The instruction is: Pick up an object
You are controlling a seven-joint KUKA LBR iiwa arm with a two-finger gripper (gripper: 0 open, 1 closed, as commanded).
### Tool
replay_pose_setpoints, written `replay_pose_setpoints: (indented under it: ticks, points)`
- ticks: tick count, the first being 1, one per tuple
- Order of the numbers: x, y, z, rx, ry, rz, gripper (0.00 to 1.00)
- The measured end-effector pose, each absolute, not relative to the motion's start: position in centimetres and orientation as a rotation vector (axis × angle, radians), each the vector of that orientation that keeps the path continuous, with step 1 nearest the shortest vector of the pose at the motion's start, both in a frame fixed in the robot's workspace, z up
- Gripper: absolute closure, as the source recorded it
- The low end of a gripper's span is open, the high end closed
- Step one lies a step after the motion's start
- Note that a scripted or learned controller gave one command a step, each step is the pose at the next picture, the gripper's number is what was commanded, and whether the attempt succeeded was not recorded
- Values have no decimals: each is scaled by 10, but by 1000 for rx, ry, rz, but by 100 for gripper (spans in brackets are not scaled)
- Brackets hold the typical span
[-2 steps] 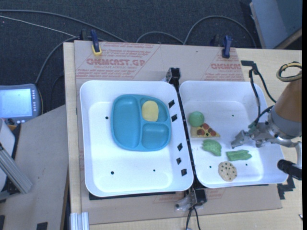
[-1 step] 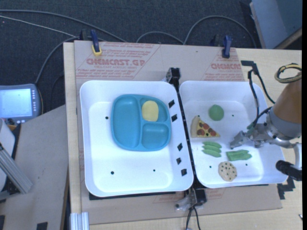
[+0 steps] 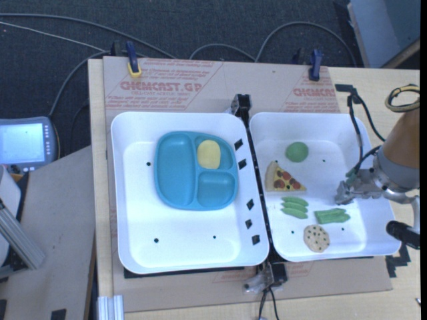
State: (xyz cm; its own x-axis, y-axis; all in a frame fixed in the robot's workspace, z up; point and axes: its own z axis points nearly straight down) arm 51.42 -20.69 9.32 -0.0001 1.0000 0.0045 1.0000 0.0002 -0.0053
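The gripper (image 3: 347, 191) sits at right of the frame, its opening indiscernible. The bean (image 3: 331, 215) lies just below it.

A single fixed camera is mounted above the flat brown board worktop (image 3: 167, 79) and looks down at a slant. It stands far enough back to frame both shallow white plastic bins (image 3: 133, 245) and the dark carpet beyond the far edge. The metal two-finger gripper (image 3: 348, 191) enters at frame right; both bins extend from the gripper toward frame left.
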Motion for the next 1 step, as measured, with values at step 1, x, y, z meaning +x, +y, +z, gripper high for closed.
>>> replay_pose_setpoints:
  ticks: [1]
  points:
    - [515,-201,154,-2222,-2226,-3,100]
